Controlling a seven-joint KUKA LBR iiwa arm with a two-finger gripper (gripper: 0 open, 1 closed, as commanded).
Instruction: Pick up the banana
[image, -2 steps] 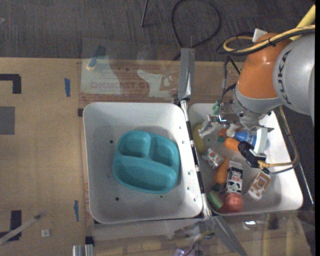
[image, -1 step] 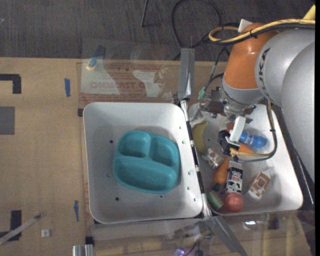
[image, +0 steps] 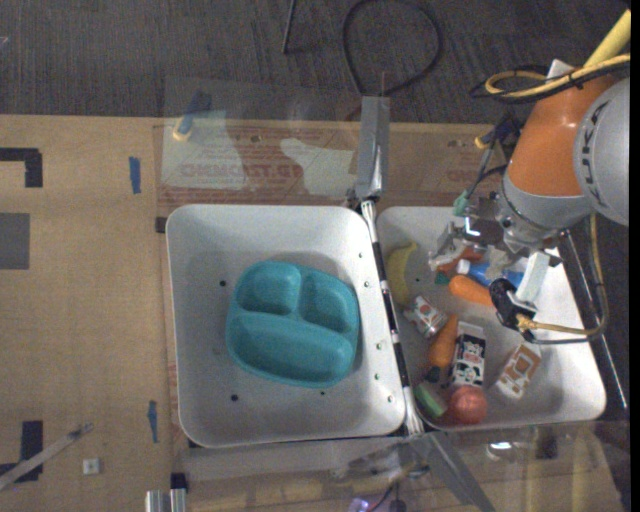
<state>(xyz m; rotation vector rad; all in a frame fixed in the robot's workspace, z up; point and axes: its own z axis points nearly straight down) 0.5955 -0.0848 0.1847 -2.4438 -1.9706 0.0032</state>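
Hovering over right bin (image: 585, 385), jaws (image: 468, 240) near the banana (image: 402, 272) lying against its left wall. Jaw state: cannot tell. Teal divided plate (image: 293, 322) sitting in left bin (image: 200, 250).

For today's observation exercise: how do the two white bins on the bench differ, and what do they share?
The left bin holds one large thing, a teal divided tray; the right bin holds many small ones, among them the banana, a carrot and a milk carton. The arm's gripper hangs over the right bin, not the left. Both are shallow, white and squarish.
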